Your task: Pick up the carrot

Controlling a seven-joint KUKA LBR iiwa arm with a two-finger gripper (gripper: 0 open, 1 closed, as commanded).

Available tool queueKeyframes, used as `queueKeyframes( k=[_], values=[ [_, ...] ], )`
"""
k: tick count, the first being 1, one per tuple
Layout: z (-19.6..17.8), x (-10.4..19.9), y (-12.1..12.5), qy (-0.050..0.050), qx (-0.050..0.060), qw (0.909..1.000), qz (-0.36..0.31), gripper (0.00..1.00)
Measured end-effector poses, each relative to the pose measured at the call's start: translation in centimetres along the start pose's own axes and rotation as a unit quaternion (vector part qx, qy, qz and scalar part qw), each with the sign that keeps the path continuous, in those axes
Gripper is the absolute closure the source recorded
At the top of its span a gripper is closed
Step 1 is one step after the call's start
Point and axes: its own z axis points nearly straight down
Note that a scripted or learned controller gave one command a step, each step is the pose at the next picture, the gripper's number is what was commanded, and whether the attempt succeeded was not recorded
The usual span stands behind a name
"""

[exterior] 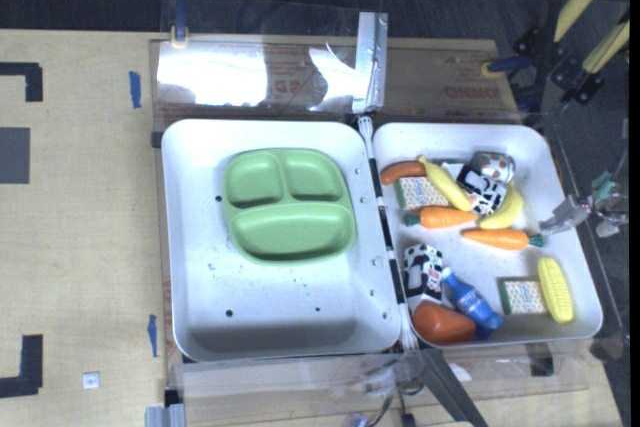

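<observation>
**In the right bin, two carrots and a crowded pick**

In the right bin (560, 155), a carrot (495, 238) lies near the right wall, its green tip pointing at the gripper (570, 215) by the rim. A second carrot (446, 216) sits just left, touching a banana (452, 187). Whether the gripper is spread or closed cannot be told; nothing visibly sits in it. The risk, as I judge it, is crowding: a descent slightly off could nudge the corn cob (555, 289) or banana, or roll the tapered carrot aside. The green divided plate (290, 203) occupies the left bin (190, 245).
</observation>
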Motion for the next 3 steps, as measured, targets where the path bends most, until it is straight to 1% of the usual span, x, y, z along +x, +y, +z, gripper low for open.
queueKeyframes(
  k=[1,2,3],
  values=[
    [4.6,3.6,-1.0,0.000,0.000,0.9977,-0.068,0.00],
    [15.0,8.3,5.5,-0.001,-0.003,0.9795,-0.201,0.00],
    [12.0,10.5,11.5,-0.001,-0.002,0.9673,-0.253,0.00]
  ],
)
